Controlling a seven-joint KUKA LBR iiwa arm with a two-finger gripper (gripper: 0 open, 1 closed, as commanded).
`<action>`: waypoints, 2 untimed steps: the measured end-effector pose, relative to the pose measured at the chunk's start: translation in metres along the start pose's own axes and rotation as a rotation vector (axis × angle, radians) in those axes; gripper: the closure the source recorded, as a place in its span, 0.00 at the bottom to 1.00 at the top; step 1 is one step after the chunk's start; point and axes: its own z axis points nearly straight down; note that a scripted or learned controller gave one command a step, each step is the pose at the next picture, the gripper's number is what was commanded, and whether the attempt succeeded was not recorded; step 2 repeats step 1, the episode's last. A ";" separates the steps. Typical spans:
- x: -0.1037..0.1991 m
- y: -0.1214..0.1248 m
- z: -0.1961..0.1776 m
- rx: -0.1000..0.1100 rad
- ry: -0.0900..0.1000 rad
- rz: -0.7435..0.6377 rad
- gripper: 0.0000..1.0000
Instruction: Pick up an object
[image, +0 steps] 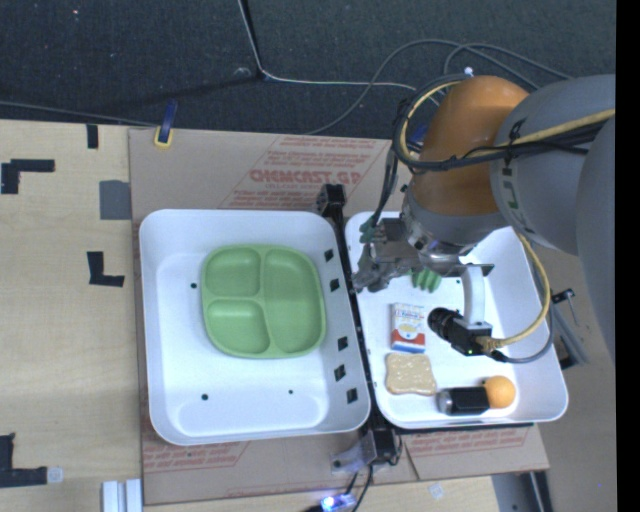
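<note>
Fingers on the gripper (372, 268) are too dark and small to see, so I cannot tell if they are apart or together. The gripper hangs low at the top left corner of the right bin (540, 405), maybe to grab something there. Things to pick lie near: a small packet (407, 326), toast (411, 375) and an orange ball (500, 391). A green plate (265, 301) sits in the left bin (170, 400).

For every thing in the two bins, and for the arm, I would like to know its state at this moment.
green divided plate: flat in the left bin, nothing on it.
small carton: lying flat in the right bin.
toast slice: lying flat below the carton.
orange ball: resting beside a black object.
arm: over the right bin.
</note>
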 end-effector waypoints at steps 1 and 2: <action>0.045 -0.014 0.016 0.001 0.000 0.000 1.00; 0.045 -0.014 0.016 0.001 0.000 0.000 1.00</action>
